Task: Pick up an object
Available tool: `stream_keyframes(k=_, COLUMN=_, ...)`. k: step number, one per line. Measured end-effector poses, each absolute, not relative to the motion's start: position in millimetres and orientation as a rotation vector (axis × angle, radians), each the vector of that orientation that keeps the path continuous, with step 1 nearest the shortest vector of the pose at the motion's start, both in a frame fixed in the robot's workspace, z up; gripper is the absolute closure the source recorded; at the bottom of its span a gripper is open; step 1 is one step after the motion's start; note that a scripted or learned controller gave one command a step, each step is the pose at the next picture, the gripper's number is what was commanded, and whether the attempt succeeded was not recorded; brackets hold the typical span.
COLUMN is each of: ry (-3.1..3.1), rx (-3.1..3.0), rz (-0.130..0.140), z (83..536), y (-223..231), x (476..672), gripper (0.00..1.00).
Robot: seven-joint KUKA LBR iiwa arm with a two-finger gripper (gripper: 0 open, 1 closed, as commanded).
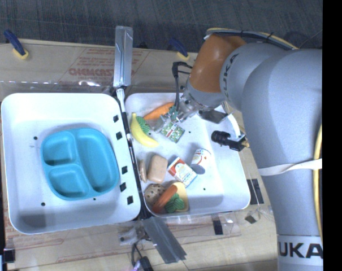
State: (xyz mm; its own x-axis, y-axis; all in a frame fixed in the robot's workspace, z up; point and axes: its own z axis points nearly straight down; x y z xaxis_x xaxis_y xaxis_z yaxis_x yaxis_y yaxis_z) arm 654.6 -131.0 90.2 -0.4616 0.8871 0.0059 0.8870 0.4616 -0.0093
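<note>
Camera view: your claw (pixel 179 113) sits low in the right bin (pixel 230 193), upper end; whether it grips, you cannot tell. Green packet (pixel 172 130) touching just below it. Banana (pixel 141 131) lies left, long axis slanting down-right.

Blue tray (pixel 78 162), yellow banana (pixel 141 131), orange carrot (pixel 158 112), 2 white bins (pixel 15 151)

I see one grey KUKA arm (pixel 284 123) entering from the right, orange wrist band (pixel 210 64) uppermost, two-finger gripper (pixel 179 113) pointing down.
</note>
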Motion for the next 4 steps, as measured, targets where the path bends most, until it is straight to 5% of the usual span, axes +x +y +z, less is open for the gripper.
stream_keyframes(k=1, ry=-2.684, rx=-1.636, rz=0.0, z=93.0, y=-175.3, x=657.3, gripper=1.0)
stream_keyframes(k=2, ry=-2.733, rx=-1.543, rz=0.0, z=91.7, y=-122.3, x=650.6, gripper=1.0)
stream_keyframes(k=4, ry=-2.671, rx=-1.645, rz=0.005, z=102.0, y=-102.3, x=647.9, gripper=1.0)
